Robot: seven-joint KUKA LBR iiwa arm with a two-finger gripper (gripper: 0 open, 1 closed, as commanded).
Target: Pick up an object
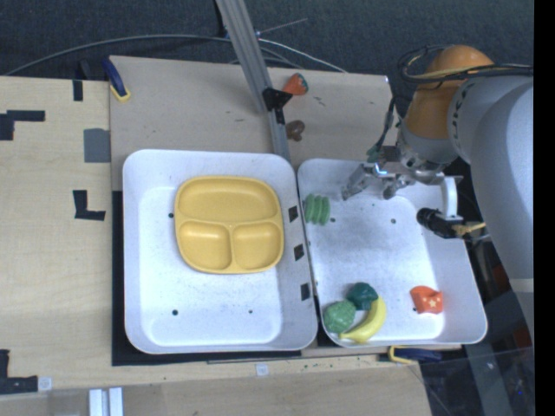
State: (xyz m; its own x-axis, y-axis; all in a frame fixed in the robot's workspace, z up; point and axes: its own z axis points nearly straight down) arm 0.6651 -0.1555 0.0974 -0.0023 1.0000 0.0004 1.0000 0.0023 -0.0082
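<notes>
Camera view: your gripper (373, 183) hangs with fingers spread and nothing between them at the right bin's (451, 258) far edge; no pick is made. Candidates: green ridged piece (316, 210) nearest; banana (371, 322), green toys and orange toy (426, 300) near the front. The yellow tray (230, 223) sits in the left bin. Nothing obstructs.

Arm (499, 137): broad, rounded light-grey casing. Orange band (442, 89) above the wrist. Thin black cables (408, 63) loop around that band. Pincer (373, 183): metallic grey with dark parts, a small teal spot on its body.
</notes>
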